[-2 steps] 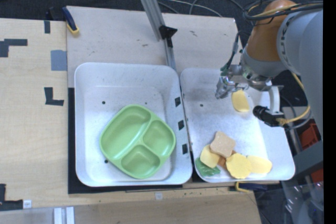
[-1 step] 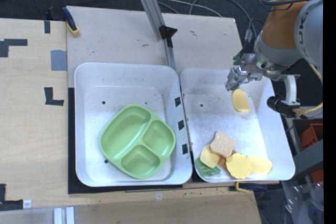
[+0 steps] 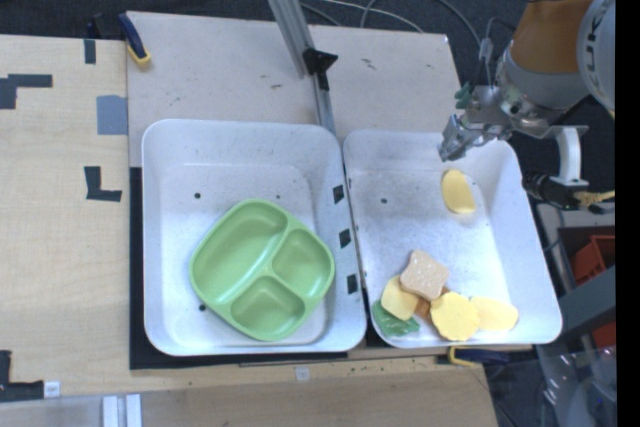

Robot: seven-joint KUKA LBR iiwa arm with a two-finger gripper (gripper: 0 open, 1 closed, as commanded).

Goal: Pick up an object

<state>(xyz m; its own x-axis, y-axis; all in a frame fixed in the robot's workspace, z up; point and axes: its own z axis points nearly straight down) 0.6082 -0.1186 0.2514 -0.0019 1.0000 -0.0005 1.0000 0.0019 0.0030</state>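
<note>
Here, the pincer is seen over the upper part of the right bin, near its far rim; whether it is spread or pressed together cannot be told. A small yellow piece lies on the bin floor just below the pincer, apart from it. More yellow and tan food pieces are heaped at the near end. A green divided plate rests in the left bin.
</note>
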